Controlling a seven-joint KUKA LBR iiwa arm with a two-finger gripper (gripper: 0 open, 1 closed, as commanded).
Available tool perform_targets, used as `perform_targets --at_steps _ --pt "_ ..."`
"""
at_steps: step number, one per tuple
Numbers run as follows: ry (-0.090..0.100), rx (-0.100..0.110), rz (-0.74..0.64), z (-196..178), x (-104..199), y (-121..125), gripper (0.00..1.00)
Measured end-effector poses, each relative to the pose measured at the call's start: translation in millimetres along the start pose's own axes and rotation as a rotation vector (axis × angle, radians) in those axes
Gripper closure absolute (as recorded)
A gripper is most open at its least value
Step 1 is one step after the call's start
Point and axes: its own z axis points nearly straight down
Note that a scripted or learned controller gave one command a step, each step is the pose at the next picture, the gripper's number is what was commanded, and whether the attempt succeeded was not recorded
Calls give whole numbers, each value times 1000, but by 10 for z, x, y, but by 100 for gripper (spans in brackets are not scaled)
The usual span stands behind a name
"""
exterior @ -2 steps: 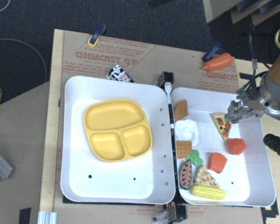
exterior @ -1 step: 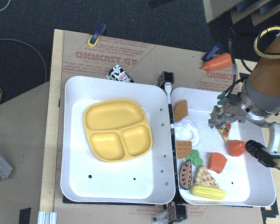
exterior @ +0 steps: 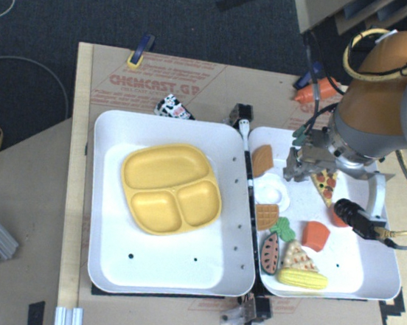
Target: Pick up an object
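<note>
My gripper [exterior: 301, 166] hangs low over the far part of the right bin [exterior: 379, 272], below the grey wrist and orange band. A pizza slice [exterior: 325, 184] lies just to its right, partly under the wrist. A brown cookie [exterior: 262, 160] is just to its left, and a white round piece [exterior: 270, 195] sits in front of it. Nearer the front lie a waffle square [exterior: 266, 216], a green broccoli piece [exterior: 283, 227], a red block [exterior: 316, 236], a watermelon slice [exterior: 270, 252], a triangular wedge [exterior: 299, 257] and a yellow corn cob [exterior: 302, 279].
The left bin [exterior: 101, 204] holds a yellow divided plate [exterior: 172, 188]. A black clip [exterior: 241, 115] sits at the far end of the bins' shared wall. A black connector with cable [exterior: 354, 217] hangs off the arm over the right bin. A small black-and-white item [exterior: 172, 107] lies behind the left bin.
</note>
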Motion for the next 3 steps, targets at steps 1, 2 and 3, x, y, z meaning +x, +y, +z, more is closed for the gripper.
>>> perform_targets --at_steps 1,2,3 --pt "0 6 3 169 255 -47 100" --pt "-2 -2 7 -44 192 -82 100" --pt "-2 -1 5 -25 207 -25 100"
